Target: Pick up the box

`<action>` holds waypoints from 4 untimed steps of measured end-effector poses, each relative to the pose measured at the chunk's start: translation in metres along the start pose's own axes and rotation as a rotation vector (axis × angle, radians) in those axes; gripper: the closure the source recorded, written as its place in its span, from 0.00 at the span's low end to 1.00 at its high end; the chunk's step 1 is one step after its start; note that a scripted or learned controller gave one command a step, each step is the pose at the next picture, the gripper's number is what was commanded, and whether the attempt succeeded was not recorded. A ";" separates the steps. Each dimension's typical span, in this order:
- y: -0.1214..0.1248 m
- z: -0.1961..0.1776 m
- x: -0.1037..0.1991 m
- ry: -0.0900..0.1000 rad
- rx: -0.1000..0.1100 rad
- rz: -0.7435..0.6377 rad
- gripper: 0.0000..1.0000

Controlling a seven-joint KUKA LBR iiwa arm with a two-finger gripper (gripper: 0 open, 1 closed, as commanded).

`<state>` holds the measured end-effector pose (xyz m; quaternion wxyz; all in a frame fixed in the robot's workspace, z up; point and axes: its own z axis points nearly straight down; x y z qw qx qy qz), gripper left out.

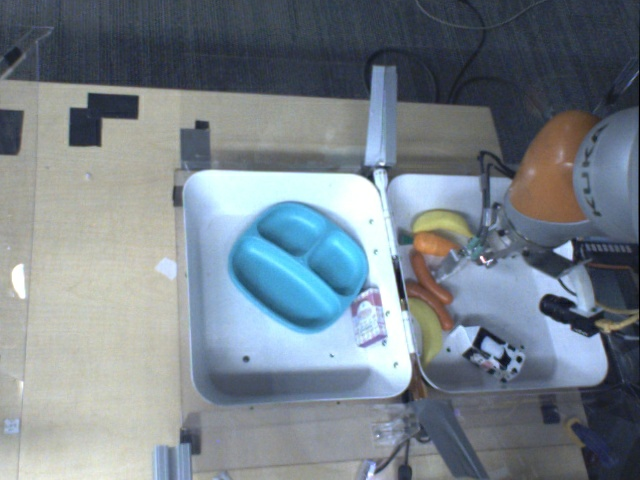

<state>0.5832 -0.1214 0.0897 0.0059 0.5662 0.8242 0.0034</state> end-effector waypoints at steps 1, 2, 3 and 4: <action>0.002 -0.011 0.001 0.002 -0.003 -0.002 1.00; 0.102 -0.123 0.019 0.003 0.008 0.165 1.00; 0.114 -0.221 0.092 0.004 0.007 -0.092 1.00; 0.128 -0.329 0.083 0.005 0.006 -0.271 1.00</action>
